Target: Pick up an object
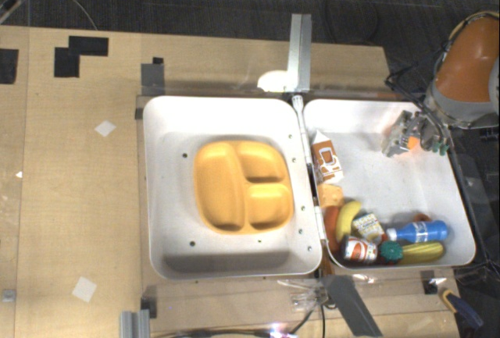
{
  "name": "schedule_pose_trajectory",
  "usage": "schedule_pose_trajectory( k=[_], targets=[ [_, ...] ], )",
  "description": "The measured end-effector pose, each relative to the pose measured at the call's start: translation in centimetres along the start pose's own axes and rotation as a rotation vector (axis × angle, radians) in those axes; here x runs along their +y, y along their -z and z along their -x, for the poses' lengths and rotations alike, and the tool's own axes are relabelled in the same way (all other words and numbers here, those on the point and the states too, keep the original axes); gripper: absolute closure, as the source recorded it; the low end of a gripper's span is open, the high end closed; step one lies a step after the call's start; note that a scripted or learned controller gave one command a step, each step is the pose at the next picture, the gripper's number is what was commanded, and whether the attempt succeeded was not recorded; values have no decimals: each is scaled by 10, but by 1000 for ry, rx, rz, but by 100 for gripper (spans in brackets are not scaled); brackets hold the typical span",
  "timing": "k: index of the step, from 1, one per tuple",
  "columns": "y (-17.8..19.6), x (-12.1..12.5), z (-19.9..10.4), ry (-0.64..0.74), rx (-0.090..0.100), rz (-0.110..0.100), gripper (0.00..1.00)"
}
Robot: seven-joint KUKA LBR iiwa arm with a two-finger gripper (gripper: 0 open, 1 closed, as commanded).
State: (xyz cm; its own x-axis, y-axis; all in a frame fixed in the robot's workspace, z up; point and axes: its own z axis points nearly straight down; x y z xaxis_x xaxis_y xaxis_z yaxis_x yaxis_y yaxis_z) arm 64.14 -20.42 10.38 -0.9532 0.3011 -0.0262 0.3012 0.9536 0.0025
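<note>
Yellow divided tray (241, 186) sits in the middle of the left bin (168, 172), flat, three compartments up. I take the right bin (461, 208) as my landmark for the rest.

My hand (408, 135) is over the right bin's far right corner, near its back wall, above bare white floor. Nothing shows between my fingers. Whether they are spread or pressed together I cannot tell: too small and blurred from this camera. An orange patch shows at the hand; I can't tell what it is. My arm (467, 71) with its orange band comes in past the right bin's far right corner.

Pickable things all lie well apart from my hand, along the right bin's left wall and near edge:
- white carton with brown print (326, 160), against the left wall, about halfway along it.
- orange lump (330, 194) just beside the carton, on its near side.
- banana (347, 219) in the near left corner, touching the pile.
- red-and-white can (360, 250) at the near edge, lying on its side.
- green round thing (391, 252) just beside the can.
- blue-and-white bottle (418, 233) lying flat along the near edge.
- yellow oblong thing (423, 251) between the bottle and the near wall.

Both bins rest on the wooden counter (70, 172).
</note>
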Motion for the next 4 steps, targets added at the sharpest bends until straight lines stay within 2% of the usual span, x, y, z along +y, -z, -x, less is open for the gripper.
schedule_pose_trajectory(
  k=[1,2,3,4],
  targets=[
    [-12,-9,-23,-330,17,-4,100],
    [-9,-34,-101,-371,18,-6,100],
    [-9,-34,-101,-370,17,-6,0],
    [-15,-11,-36,-1033,15,-11,0]
  ],
)
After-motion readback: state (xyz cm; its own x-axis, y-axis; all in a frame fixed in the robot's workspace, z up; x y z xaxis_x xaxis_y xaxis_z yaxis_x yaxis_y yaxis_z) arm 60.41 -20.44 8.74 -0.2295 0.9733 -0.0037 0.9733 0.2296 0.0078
